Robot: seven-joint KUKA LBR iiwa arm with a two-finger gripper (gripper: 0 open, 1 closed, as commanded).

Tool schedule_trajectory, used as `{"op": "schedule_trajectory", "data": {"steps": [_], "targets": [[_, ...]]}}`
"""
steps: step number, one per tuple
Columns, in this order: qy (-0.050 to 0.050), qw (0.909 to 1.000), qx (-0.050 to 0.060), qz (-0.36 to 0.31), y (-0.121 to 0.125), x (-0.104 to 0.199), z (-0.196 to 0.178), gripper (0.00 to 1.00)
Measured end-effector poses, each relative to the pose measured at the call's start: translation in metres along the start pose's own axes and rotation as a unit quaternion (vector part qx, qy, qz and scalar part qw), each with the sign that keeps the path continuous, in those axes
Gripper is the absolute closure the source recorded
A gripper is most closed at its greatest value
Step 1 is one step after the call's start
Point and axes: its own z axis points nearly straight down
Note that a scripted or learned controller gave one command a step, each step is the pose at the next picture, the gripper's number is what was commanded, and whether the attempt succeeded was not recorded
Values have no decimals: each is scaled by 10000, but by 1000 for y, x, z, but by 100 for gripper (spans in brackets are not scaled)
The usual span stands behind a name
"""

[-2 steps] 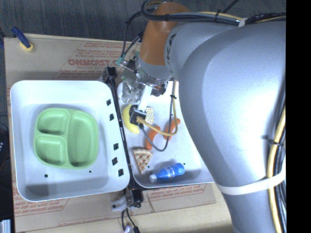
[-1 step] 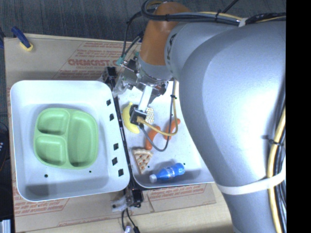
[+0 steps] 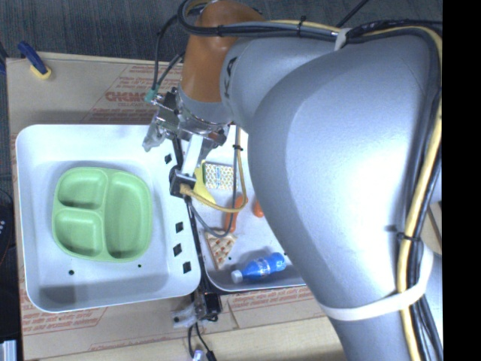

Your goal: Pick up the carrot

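Cardboard-lined bench [image 3: 90,100], dark carpet [image 3: 90,13] beyond, green plate [image 3: 103,213] in left white bin [image 3: 22,201], end effector [image 3: 167,130] at its rim, grip unclear.

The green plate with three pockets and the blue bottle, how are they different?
The green three-part plastic plate lies flat in the left white bin; the blue bottle with a white cap lies on its side in the right white bin. The plate is wide and shallow; the bottle is slim and round. Both lie on a bin's floor.

Green divided plate [image 3: 103,213] lying in left bin [image 3: 30,201]; blue bottle [image 3: 259,268] and checkered wafer [image 3: 220,248] lying together in right bin [image 3: 289,279].
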Motion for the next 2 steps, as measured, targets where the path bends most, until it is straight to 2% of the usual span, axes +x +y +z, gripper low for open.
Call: {"op": "schedule_trajectory", "data": {"steps": [1, 2], "targets": [[-5, 9971, -8, 761, 10, 46, 66, 0], [-4, 9979, -5, 649, -65, -10, 0, 0]]}}
